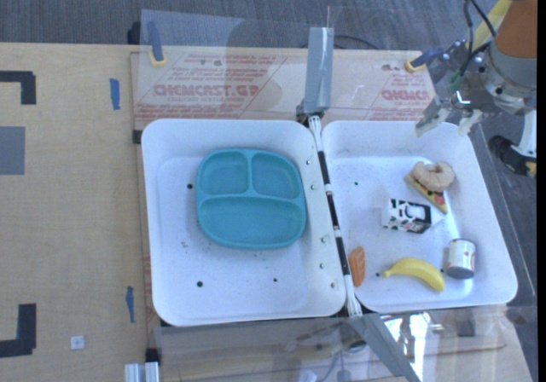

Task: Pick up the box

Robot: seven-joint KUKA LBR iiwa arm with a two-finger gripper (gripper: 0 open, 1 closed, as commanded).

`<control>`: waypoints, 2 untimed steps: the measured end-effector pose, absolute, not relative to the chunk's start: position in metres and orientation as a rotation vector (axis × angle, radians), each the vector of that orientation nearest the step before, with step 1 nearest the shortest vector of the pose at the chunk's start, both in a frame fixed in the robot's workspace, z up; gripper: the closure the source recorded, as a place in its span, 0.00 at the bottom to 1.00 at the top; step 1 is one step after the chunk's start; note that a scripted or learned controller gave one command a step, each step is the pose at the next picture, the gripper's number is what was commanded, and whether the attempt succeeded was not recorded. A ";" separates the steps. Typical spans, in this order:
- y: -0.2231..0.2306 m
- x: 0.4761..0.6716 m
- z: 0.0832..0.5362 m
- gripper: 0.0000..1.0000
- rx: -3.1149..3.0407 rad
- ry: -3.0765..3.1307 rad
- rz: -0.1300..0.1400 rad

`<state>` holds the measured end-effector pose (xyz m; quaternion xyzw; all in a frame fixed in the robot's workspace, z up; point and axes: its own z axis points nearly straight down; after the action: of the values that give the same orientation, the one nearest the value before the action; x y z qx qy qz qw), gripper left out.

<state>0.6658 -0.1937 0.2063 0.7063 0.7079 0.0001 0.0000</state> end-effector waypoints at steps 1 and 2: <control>-0.208 0.617 0.104 0.00 2.637 1.716 0.014; -0.203 0.665 0.090 0.00 2.746 1.575 -0.012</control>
<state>0.6654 -0.2028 0.0896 0.8674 0.4975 -0.0038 -0.0117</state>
